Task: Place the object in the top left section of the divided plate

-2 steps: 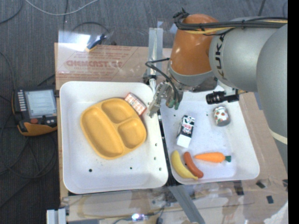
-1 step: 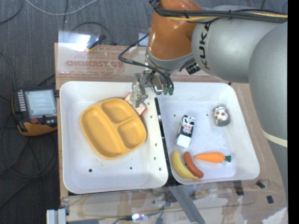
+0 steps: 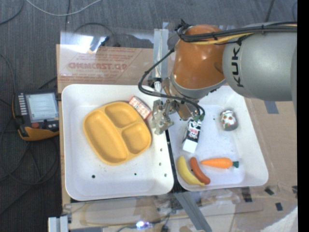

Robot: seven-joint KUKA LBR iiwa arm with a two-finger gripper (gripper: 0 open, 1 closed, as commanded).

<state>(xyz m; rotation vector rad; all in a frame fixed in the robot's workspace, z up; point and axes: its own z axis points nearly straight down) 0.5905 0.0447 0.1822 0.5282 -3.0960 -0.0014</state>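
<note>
A yellow divided plate (image 3: pixel 117 132) with three sections lies in the left white bin (image 3: pixel 77 178). A small red and white packet (image 3: pixel 139 107) rests at the plate's upper right rim, partly over the edge. My gripper (image 3: pixel 162 117) hangs just right of the packet, over the wall between the two bins. I cannot make out whether it touches the packet. The orange wrist band (image 3: pixel 198 57) and the grey arm (image 3: pixel 263 62) cover the back of the right bin.
The right bin (image 3: pixel 253 170) holds a black and white carton (image 3: pixel 193 132), a banana (image 3: pixel 186 173), a sausage (image 3: pixel 200 171), a carrot (image 3: pixel 218 163) and a grey round object (image 3: pixel 229 120). A cardboard sheet (image 3: pixel 104 66) lies behind the left bin. A handheld screen (image 3: pixel 36 109) sits off the bench at left.
</note>
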